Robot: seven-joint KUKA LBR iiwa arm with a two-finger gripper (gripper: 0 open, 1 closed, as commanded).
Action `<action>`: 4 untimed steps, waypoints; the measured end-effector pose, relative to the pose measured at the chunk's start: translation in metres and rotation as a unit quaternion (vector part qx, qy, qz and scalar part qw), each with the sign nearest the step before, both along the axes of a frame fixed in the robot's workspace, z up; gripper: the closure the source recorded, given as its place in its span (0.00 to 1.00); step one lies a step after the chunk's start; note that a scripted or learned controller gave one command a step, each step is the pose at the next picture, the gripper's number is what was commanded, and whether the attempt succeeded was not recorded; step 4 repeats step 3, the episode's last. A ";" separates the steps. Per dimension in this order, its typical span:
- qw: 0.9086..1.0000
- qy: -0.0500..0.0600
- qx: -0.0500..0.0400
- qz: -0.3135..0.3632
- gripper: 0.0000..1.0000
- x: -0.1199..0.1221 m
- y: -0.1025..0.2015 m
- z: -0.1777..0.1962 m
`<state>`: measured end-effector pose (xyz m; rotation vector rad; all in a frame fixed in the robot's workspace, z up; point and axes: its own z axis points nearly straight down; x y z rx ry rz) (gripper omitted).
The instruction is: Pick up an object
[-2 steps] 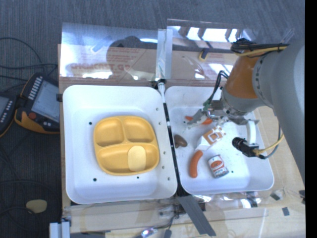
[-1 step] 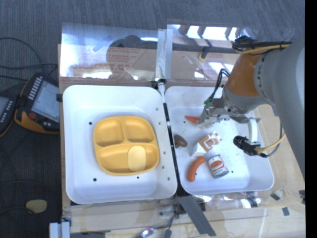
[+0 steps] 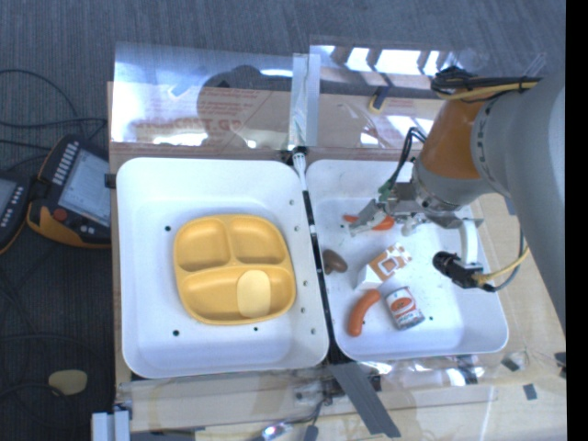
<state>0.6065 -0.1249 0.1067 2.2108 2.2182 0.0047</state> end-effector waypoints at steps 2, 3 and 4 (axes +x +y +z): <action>1.000 -0.005 -0.001 -0.002 1.00 -0.087 -0.026 -0.006; 1.000 0.005 0.002 0.000 1.00 -0.045 0.027 0.092; 1.000 0.005 0.002 0.000 1.00 -0.045 0.027 0.092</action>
